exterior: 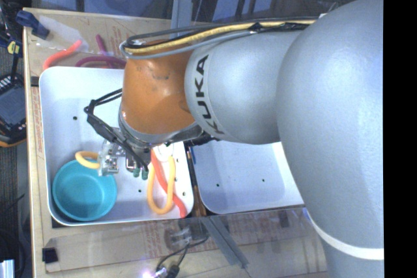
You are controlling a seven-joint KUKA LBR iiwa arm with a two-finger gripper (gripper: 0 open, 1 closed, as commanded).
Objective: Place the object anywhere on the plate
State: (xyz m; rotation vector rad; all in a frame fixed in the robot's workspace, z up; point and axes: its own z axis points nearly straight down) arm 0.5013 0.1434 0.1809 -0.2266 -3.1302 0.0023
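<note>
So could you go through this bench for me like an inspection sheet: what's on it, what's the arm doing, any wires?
Surface: two shallow white bins side by side, left bin and right bin, on a bench.
Job's things: blue bowl-like dish in the left bin's near corner; yellow ring at its rim; orange and yellow loops by the bin's right wall.
Clutter: pink and orange loops just outside the left bin's far edge.
Grippers: gripper low over the left bin beside the dish; whether it grips anything cannot be told.
Cables: black cable looping off the wrist; yellow hose along the arm.
Surroundings: dark floor beyond the bench.
</note>
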